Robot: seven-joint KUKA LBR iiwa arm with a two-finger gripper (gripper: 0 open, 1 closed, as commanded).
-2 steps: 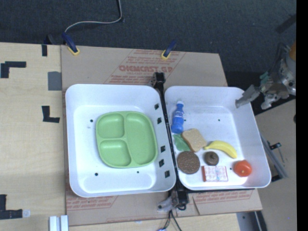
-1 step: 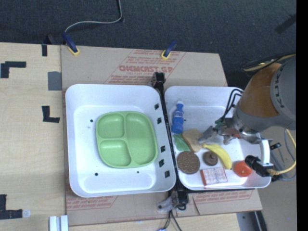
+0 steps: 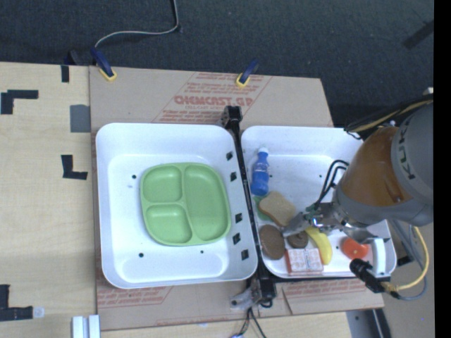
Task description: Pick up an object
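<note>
A: Banana (image 3: pixel 322 246) just beside the pincer (image 3: pixel 308 222), on its near side. Lifted?

B: No, it lies in the right bin (image 3: pixel 296 157). Pincer's state: cannot tell (wrist blocks it). Grasp and lift remain.

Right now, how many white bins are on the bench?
2. The left bin holds a green plate. The right bin holds the bottle and food; the arm covers part of it.

We viewed the bench from one fixed camera mounted above it, angled down at a slant. It took in both the left bin (image 3: pixel 113 189) and the right bin (image 3: pixel 296 143) whole, from moderate distance, with the arm (image 3: pixel 384 178) entering at right.
</note>
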